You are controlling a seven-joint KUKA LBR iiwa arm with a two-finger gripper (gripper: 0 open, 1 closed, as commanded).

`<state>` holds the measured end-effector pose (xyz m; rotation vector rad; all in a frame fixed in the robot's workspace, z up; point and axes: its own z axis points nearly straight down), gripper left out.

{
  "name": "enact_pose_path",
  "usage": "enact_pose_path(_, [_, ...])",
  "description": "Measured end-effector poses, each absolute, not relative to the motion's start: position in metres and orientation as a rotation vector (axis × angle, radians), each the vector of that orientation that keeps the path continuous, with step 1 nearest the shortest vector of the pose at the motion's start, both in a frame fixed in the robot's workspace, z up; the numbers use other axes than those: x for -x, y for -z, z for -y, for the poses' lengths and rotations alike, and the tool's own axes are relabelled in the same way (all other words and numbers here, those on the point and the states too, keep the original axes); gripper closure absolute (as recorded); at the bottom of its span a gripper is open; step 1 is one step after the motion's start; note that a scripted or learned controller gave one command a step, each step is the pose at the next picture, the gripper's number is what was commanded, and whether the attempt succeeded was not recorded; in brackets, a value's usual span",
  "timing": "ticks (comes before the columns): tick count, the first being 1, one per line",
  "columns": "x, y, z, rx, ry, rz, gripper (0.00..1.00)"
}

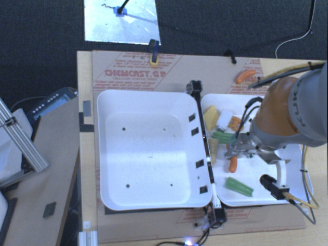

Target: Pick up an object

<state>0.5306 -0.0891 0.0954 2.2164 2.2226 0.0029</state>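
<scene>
The grey arm (302,111) with its orange band (274,106) comes in from 3 o'clock and bends down over the right bin (292,196). Its gripper (237,151) hangs low in the middle of that bin, right above a small orange carrot-like piece (233,164) that lies just at 6 o'clock of the tool. Whether the tool is wide, narrow or gripping anything cannot be told from this slant; the wrist body hides the tips.

The right bin carries a small heap of toy food. A pale yellow wedge (210,117) sits at its 11 o'clock corner, with a white block (224,119) just beside it at 3 o'clock and an orange-brown piece (234,123) next along. A green stick-shaped piece (224,136) lies beneath these, reaching toward the gripper. A dull tan piece (213,148) rests against the bin's 9 o'clock wall. At 6 o'clock of the carrot-like piece, well apart from the heap, a green block (239,186) lies slanted near the bin's front rim.

The left bin (110,106) stands at 9 o'clock of the right one, the two rims touching along a black clipped seam (202,137).

On the cardboard sheet (136,68) beyond the bins, an orange sausage-like object (245,76) lies at 12 o'clock of the right bin, and a yellow and blue clip (154,53) sits at 12 o'clock of the left bin.
</scene>
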Motion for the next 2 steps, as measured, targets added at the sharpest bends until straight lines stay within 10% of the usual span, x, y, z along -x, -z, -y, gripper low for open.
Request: enact_pose_path(2, [-0.488, -0.195, 0.017, -2.215, -0.001, -2.230, 1.00])
